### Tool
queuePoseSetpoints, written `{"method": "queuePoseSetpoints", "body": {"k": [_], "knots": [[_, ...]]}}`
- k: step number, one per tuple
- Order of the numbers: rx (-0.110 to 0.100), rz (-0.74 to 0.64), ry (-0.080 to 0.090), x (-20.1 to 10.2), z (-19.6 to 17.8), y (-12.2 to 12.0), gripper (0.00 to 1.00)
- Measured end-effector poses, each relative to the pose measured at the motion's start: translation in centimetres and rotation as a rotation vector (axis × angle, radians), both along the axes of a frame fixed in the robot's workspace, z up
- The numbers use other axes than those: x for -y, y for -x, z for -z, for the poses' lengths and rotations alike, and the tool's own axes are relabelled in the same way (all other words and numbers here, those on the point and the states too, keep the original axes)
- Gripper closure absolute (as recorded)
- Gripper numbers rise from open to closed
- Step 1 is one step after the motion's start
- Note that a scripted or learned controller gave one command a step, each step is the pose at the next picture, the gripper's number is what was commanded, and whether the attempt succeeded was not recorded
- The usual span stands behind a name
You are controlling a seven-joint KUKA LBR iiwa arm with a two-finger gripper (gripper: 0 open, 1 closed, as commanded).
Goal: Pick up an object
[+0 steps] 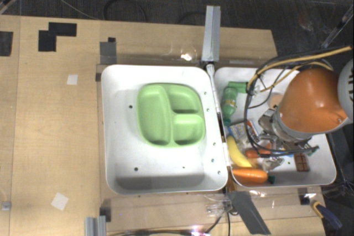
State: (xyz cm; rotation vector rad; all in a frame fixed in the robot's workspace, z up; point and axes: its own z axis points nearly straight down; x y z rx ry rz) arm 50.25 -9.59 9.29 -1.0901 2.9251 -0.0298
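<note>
Carrot (250, 176), banana (237, 153): right bin (326, 171) | green tray (169, 114): left bin (119, 119) | grip unclear

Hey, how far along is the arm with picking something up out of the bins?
Done: the arm has reached into the right bin, above the clutter. In hand: nothing visibly; its gripper is hidden under the wrist. The banana and carrot lie in the bin, and the green tray sits in the left bin. Left: grasping and lifting.

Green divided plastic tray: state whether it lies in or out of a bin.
In: the green divided plastic tray lies flat inside the left white bin.
</note>
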Motion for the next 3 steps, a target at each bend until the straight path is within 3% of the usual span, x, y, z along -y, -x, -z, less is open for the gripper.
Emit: {"method": "queuePoseSetpoints", "body": {"k": [1, 2, 3], "knots": [[-0.019, -0.436, -0.003, 5.8, -2.0, -1.3, 0.00], [-0.015, -0.378, -0.002, 4.9, 0.2, -1.4, 0.00], [0.004, -0.379, -0.004, 4.6, -1.1, -2.0, 1.00]]}}
